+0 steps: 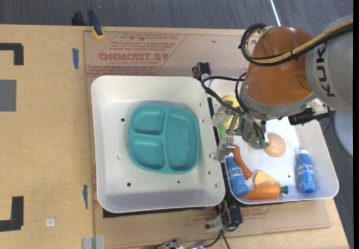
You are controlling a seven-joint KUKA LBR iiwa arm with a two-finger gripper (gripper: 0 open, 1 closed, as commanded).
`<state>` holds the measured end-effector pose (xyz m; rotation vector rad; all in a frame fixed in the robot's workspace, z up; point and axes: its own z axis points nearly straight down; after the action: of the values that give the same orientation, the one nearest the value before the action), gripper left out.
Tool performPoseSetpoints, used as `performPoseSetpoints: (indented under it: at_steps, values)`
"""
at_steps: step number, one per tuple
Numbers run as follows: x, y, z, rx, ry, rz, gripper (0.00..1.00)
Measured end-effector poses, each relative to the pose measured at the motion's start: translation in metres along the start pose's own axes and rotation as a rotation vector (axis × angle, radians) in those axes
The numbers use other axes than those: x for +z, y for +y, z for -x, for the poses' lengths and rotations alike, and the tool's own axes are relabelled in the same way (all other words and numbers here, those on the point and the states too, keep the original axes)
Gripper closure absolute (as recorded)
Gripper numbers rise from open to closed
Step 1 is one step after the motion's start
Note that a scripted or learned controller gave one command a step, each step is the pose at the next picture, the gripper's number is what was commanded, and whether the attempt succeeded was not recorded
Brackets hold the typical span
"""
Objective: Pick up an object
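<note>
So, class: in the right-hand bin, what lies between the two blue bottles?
In the camera view, between the left blue bottle and the right blue bottle lie a yellow wedge and an orange carrot, on the bin's white floor.

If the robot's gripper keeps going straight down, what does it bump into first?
Probably the bare white floor of the right bin, though depth is hard to judge here. The gripper points down between the orange carrot and the tan ball.
</note>
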<state>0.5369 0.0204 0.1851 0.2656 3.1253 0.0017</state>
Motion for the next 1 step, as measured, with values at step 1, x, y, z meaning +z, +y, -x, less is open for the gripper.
performPoseSetpoints:
  at_steps: [1]
  values:
    - [-0.0001, 0.0101, 0.067, -0.064, -0.001, 0.0, 0.0]
